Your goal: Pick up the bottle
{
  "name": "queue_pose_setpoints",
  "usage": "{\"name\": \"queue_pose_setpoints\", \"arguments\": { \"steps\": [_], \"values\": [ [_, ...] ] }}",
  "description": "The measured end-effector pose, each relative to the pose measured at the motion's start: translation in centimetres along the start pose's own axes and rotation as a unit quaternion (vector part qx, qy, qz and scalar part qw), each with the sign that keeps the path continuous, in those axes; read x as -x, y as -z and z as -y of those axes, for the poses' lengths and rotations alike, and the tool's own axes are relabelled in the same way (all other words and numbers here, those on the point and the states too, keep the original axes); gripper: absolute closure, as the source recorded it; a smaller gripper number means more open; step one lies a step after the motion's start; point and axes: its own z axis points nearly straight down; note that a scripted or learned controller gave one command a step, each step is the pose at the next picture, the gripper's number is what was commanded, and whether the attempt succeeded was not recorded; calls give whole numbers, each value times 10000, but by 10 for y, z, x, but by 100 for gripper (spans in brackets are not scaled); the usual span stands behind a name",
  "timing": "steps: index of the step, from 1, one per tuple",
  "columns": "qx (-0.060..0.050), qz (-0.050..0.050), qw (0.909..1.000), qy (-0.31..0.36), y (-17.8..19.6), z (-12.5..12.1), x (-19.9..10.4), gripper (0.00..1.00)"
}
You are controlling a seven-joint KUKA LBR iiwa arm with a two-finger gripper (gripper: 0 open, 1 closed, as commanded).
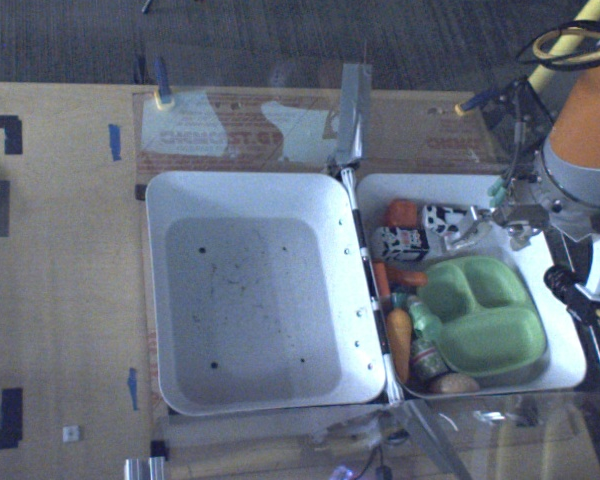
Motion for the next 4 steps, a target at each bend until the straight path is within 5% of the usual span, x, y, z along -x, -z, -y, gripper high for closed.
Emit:
{"name": "queue_pose_setpoints", "arguments": {
  "steps": [1, 2, 3, 4],
  "values": [
    [13, 11, 10000, 13, 10, -1, -1, 100],
    [11, 10, 10000, 15, 10, -1, -1, 0],
    [30, 21, 9999, 126, -148, 46, 16, 0],
    [-8, 0, 9838, -1793, -84, 31, -25, 0]
  ]
}}
